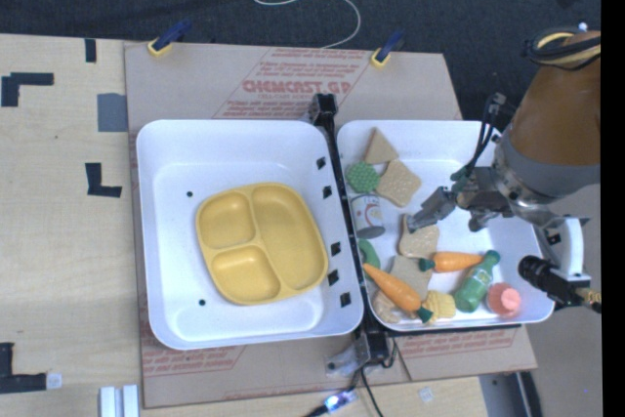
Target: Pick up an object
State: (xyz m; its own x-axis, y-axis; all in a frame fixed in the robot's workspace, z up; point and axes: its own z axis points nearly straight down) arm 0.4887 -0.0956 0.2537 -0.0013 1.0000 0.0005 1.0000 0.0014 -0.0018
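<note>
Toy food items are piled in the right bin (444, 130): a long carrot (392, 286) and a green bottle (474, 281) lie along the near edge, a short carrot (455, 261) is seen just behind them, and bread slices (398, 181) are set toward the far wall. The gripper (437, 207) is positioned over this bin, above a bread slice; its state cannot be determined. A yellow divided plate (261, 241) is seated in the left bin (166, 161).
</note>
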